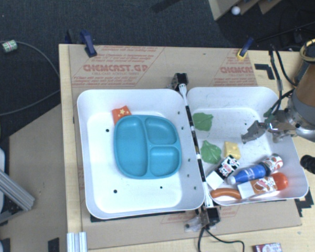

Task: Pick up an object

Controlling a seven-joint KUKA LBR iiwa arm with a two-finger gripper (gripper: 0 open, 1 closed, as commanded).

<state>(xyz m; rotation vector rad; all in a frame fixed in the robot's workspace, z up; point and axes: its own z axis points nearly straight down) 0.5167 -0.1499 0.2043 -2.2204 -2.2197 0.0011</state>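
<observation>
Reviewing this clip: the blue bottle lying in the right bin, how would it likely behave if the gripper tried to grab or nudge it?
The blue bottle lies on its side, so its round body would probably roll if nudged. It looks like smooth plastic, possibly slippery between fingers. Packed against the red-and-white packet and the black-and-white item, it likely shifts them when pushed.

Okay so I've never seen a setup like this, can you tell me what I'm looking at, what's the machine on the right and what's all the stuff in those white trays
One camera looks down at a slant on a bench with two shallow white bins. The machine entering from the right is a robot arm; its gripper, a two-fingered claw, hangs over the right bin with nothing visibly held. The left bin holds a blue divided plate and a small red block. The right bin holds toys: two green leaves, a yellow cheese wedge, a blue bottle, a sausage and a few others. Its job is to pick one up.
</observation>
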